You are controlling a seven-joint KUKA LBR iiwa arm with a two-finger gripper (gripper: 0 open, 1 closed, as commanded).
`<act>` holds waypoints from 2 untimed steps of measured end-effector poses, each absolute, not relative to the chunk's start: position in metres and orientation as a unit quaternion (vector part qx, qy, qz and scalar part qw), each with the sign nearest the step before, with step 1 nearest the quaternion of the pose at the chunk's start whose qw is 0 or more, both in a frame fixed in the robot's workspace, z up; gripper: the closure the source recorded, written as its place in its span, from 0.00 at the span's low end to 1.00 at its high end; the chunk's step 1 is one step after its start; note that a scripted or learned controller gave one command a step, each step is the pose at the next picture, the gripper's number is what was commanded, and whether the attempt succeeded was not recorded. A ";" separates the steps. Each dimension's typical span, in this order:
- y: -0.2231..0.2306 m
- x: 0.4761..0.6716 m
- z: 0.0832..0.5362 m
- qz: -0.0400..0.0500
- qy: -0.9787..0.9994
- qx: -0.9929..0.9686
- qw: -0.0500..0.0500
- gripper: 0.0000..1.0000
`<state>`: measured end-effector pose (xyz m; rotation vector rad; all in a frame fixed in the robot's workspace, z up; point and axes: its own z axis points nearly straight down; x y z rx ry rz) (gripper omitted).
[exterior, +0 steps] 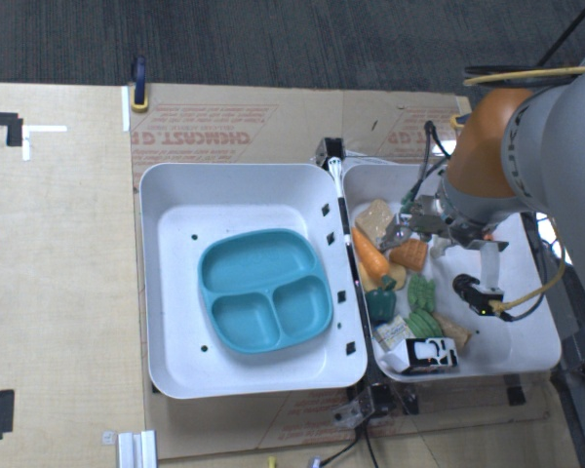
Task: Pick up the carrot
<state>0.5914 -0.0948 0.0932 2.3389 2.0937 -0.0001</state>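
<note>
1. The carrot [370, 254] lies slanted in the right bin [526, 344], against its left wall.
2. The gripper [407, 230] hangs just right of the carrot's upper end; whether it is open or closed cannot be told.
3. A teal divided plate [263, 289] sits in the left bin [166, 213].

Pale wooden bench [58, 291] under cardboard sheet [234, 130], dark grey carpet [273, 22] beyond.
</note>
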 end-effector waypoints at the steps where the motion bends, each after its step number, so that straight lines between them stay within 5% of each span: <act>1: -0.096 0.592 0.103 0.000 0.665 0.746 0.001 1.00; 2: -0.096 0.592 0.103 0.000 0.665 0.747 0.001 0.00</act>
